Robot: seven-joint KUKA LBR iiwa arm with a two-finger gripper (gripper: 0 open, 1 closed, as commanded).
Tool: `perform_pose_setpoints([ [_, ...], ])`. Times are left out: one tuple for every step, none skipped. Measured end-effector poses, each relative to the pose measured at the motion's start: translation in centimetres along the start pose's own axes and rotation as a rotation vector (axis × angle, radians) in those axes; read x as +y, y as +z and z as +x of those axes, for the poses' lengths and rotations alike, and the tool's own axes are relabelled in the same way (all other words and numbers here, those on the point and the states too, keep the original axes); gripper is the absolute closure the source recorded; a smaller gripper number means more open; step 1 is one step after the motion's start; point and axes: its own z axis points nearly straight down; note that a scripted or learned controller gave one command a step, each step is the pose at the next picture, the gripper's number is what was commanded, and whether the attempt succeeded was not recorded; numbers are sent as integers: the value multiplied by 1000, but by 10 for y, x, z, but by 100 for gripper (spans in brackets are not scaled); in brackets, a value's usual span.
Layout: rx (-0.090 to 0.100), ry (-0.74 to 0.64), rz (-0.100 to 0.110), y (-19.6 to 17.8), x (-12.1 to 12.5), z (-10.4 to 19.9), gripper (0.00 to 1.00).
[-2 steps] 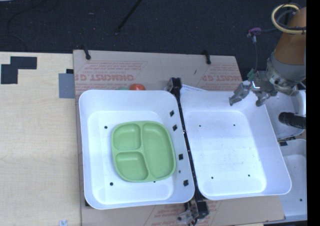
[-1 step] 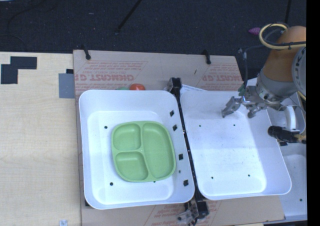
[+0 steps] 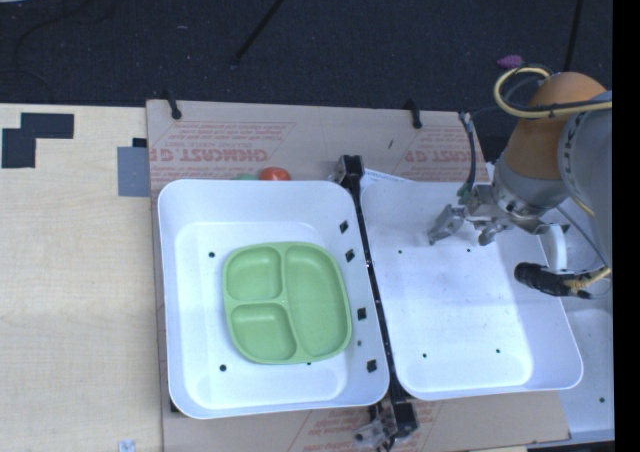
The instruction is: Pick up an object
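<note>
Two thin metal fingers point(image 3: 440, 232) on the gripper point(image 3: 463, 230) are spread apart, and nothing is between them. They point down over the back part of the right bin point(image 3: 480, 340). A pale wooden table top point(image 3: 70, 290) is the biggest thing, and it looks flat and smooth. On it lies one brown cardboard sheet point(image 3: 300, 140) with red letters printed on it. Two white plastic bins sit side by side on the cardboard. Both are shallow, with round corners and shiny, smooth sides. The left bin point(image 3: 190, 340) holds the one thing to pick up, a light green plate point(image 3: 287, 302). The plate is plastic with soft round corners, and it has three parts: two small ones on the left and one long one on the right. It lies flat in the middle of its bin, well apart from the gripper. One arm point(image 3: 545, 155) comes in from the right, grey with a round orange part. One small red round thing point(image 3: 274, 175) sits just behind the left bin, on the cardboard.
</note>
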Motion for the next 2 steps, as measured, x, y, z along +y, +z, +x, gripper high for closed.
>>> perform_pose_setpoints([
  [-1, 0, -2, -13, 0, -1, 100],
  [-2, 1, -7, -57, 4, 4, 100],
])
